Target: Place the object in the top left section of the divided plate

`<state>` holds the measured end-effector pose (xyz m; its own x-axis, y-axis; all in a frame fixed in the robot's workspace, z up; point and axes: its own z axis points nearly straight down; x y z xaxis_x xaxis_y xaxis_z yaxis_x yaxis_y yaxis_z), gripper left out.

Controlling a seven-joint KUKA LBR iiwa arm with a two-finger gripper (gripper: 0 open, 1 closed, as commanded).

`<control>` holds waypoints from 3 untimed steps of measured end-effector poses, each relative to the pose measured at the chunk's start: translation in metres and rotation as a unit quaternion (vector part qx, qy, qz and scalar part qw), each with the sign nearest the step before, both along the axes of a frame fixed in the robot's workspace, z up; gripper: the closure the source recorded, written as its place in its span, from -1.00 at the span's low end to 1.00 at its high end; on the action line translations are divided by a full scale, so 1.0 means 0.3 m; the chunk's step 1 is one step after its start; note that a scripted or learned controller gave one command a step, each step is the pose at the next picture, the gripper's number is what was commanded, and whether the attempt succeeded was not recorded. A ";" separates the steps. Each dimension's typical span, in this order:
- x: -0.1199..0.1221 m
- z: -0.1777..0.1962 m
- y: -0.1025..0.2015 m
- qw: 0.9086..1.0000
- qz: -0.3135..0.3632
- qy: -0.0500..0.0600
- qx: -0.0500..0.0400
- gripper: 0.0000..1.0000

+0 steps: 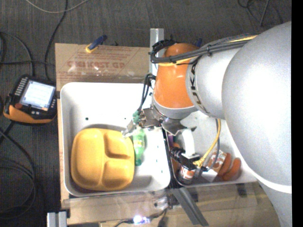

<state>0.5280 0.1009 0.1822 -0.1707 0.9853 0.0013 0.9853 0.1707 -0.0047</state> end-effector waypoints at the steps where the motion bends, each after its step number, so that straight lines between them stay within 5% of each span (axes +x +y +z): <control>1: -0.146 0.305 -0.099 1.000 0.031 -0.002 -0.002 -1.00; 2: -0.146 0.333 -0.098 0.999 0.032 0.000 -0.003 1.00; 3: -0.106 0.003 -0.025 1.000 -0.012 0.000 -0.001 1.00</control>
<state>0.4961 0.0935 0.1831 -0.1474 0.9891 0.0000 0.9891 0.1474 -0.0057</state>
